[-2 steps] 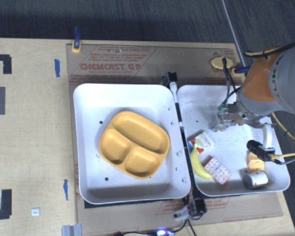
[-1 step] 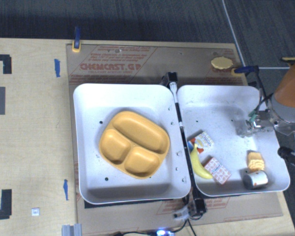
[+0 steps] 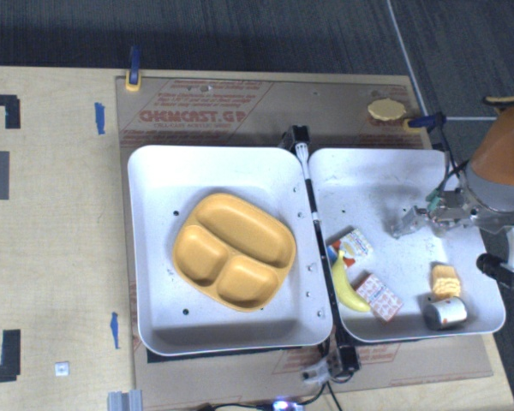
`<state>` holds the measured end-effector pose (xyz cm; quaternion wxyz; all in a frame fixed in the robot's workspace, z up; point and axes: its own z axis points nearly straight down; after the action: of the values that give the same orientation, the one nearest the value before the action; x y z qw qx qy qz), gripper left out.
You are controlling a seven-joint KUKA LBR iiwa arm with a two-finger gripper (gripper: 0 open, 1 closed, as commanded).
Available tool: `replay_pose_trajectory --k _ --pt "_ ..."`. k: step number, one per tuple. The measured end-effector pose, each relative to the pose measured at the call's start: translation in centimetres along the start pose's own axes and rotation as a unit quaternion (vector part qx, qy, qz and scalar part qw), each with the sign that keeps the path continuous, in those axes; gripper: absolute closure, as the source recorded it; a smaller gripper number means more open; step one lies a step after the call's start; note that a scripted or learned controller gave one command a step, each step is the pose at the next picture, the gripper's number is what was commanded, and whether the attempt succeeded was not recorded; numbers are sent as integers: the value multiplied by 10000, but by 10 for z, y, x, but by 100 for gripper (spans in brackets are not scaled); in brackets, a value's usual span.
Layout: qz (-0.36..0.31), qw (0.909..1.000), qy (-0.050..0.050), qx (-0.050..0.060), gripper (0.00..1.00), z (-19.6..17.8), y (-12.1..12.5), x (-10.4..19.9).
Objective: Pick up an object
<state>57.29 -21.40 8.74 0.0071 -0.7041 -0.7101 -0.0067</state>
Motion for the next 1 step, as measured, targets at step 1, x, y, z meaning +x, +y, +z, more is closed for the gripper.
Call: replay_pose_trajectory --k 1 --pt "34 10000 -93 -11 0 3 -51 60"
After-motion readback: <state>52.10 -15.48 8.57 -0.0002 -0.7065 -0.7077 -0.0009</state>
